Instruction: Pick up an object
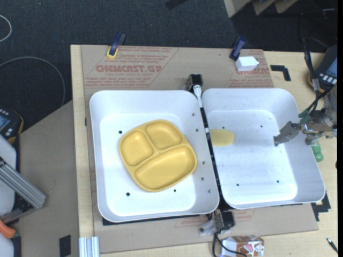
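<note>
A single fixed camera looks down at a slant on two shallow white plastic bins (102, 143) set side by side on a cardboard-topped bench (161, 63).

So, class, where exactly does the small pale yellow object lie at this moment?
The small yellow object lies in the right bin, close to its left wall, just across the divide from the yellow tray.

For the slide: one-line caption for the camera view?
Gripper hovers at the right bin's edge; small yellow object lies opposite, yellow divided plate in left bin.
</note>
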`<action>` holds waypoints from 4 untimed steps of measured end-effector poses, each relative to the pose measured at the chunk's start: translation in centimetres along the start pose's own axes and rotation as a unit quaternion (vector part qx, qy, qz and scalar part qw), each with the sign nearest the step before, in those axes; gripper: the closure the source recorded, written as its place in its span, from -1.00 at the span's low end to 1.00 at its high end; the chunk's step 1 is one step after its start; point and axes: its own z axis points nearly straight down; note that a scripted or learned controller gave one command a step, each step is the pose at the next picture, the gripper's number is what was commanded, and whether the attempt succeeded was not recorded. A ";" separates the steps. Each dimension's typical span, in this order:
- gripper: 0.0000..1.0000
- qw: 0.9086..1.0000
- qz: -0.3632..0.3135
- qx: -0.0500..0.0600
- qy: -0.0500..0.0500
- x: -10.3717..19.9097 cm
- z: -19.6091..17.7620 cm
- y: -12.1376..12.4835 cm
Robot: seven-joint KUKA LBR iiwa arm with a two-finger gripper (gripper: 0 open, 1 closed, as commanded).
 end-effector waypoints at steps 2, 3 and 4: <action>-1.00 1.000 -0.005 -0.010 0.000 12.7 -27.3 -1.5; 1.00 1.000 -0.001 -0.003 -0.001 12.3 -27.4 -1.5; 1.00 1.000 0.000 0.005 0.001 14.1 -15.7 -2.6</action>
